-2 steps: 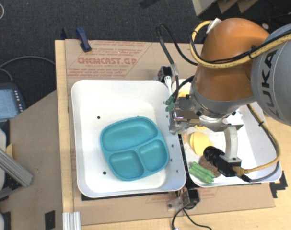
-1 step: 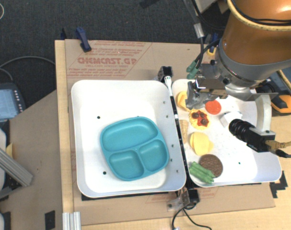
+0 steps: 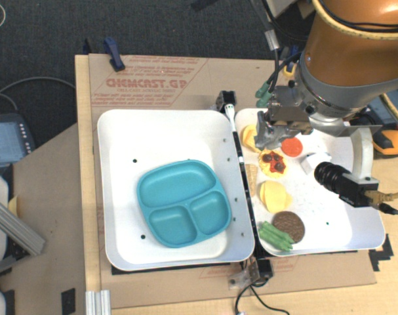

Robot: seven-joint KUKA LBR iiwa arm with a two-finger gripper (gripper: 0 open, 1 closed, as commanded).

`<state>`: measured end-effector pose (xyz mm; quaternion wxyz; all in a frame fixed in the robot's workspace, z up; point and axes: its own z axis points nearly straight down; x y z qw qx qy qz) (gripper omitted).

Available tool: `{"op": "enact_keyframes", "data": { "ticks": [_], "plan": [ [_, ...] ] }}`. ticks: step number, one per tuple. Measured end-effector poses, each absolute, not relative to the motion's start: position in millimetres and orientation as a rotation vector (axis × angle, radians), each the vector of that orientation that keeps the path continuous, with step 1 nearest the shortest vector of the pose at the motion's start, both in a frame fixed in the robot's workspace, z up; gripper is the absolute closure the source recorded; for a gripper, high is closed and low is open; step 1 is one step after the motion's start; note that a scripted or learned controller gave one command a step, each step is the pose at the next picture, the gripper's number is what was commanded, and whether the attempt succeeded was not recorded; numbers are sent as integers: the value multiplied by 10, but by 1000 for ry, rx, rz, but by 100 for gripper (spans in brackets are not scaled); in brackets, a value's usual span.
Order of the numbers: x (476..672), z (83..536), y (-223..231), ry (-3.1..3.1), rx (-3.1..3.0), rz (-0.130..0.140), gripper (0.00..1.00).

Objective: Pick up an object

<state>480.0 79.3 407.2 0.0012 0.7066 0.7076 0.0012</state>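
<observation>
Nearest the camera, at the front of the right bin (image 3: 346, 225), one green piece (image 3: 275, 235) lies touching one brown disc (image 3: 289, 224). Just behind them there's one pale yellow piece (image 3: 273, 195), and behind that one yellow slice with dark red spots (image 3: 273, 164). One orange-red disc (image 3: 292, 147) sits just beside that slice, and one more yellow piece (image 3: 249, 138) is against the bin's left wall. That makes six toy foods by my count: three yellow, one green, one brown, one orange-red. I can't tell whether anything is hidden under the arm.

On to the gripper (image 3: 267, 142). It's down low over the far half of the right bin, between the yellow piece by the wall and the orange-red disc, just behind the spotted slice. I can't tell whether it is open or closed, and I see nothing gripped in it. So my reading is that the pick is not yet done. The approach looks made, while the grasp and the lift are left. Every candidate lies in the bin, with the spotted slice and the orange-red disc closest to the tool.

Over in the left bin (image 3: 120, 143), one teal plate (image 3: 182, 202) with three compartments lies flat. That's two bins in all, side by side on one cardboard sheet (image 3: 153, 77). One blue clamp (image 3: 113, 53) sits at its far edge.
</observation>
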Motion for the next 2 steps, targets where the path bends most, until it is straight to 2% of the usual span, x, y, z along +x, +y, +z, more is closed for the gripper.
{"op": "enact_keyframes", "data": {
  "ticks": [1,2],
  "plan": [
    [4798,4783,109,2207,2224,11,100],
    [4947,4357,786,2229,2218,-5,100]
  ]
}}
